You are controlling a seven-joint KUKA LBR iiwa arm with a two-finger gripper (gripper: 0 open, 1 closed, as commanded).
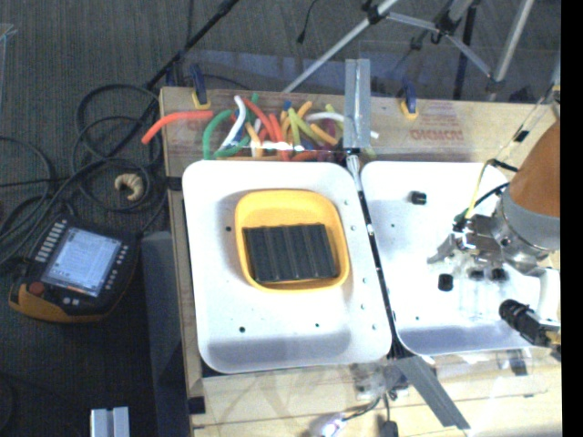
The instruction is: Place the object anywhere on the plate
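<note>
Arm reaches in from the right, wrist low over the right bin; pincer sits down near the bin floor, toward the bin's right half. Cannot tell the pincer's state: the wrist body and cabling mask that part from this slant. 2 small dark objects lie loose on the right bin's white floor: 1 near the upper middle, well apart from the pincer, and another just left of the pincer, near it but apparently not touching. Nothing visibly held. Which of the 2 is the target cannot be read for sure; the nearer one is the likelier candidate, judging by where the wrist is. The plate, yellow with a dark ribbed inset, rests in the left bin, centred, nothing on it but the inset. Judgement: task is at the pick stage, with the place step not yet begun. Next move calls for getting the object seated squarely, then a clean lift high enough to clear the raised rims where the 2 bins meet, a carry leftward across that divide, and a release over the plate. Object is small, so a slightly off-centre approach could nudge it away.
</note>
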